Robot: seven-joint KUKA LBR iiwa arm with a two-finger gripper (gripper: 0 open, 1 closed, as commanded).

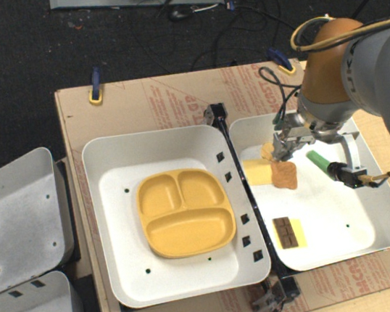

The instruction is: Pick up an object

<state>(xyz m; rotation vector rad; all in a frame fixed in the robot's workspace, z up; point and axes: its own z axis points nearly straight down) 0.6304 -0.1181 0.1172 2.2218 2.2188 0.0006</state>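
My gripper [282, 146] hangs over the right bin [354, 233], directly above a tan sponge-like block [285, 175] beside a yellow block [256, 173]; its opening cannot be judged. Red lettering on the cardboard underlay [171, 100] is too faint to read.

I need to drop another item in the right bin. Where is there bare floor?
Right bin: bare floor between the brown-and-yellow card and the front right corner. Crowded at the back, where the hand, yellow block, brown chunk and green marker cluster.
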